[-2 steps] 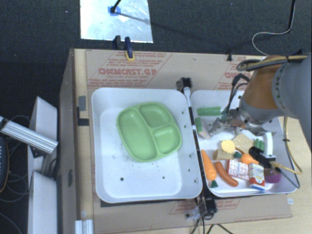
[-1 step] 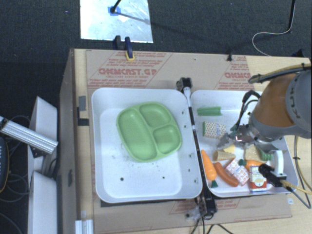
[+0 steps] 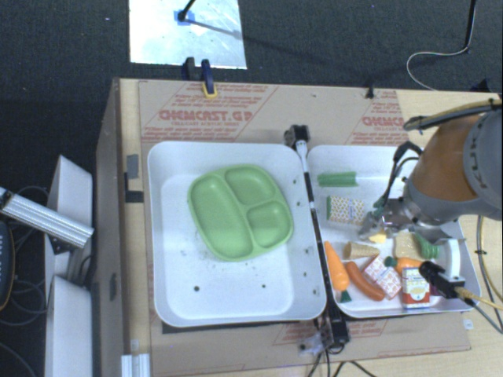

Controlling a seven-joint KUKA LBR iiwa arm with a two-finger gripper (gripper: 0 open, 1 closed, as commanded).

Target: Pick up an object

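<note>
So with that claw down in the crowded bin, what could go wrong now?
The gripper hangs low in the right bin among closely packed items, so it might nudge the patterned packet or the pale wedge aside instead of lifting anything. The carrot and sausage lie touching, so a grab there could catch both or slip.

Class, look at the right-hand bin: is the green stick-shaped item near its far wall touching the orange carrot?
Apart. The camera view shows the green stick near the far wall and the carrot by the near end, with bare bin floor between.

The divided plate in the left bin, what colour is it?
Light green, plain; the divided plate shows clearly in the camera view.
</note>
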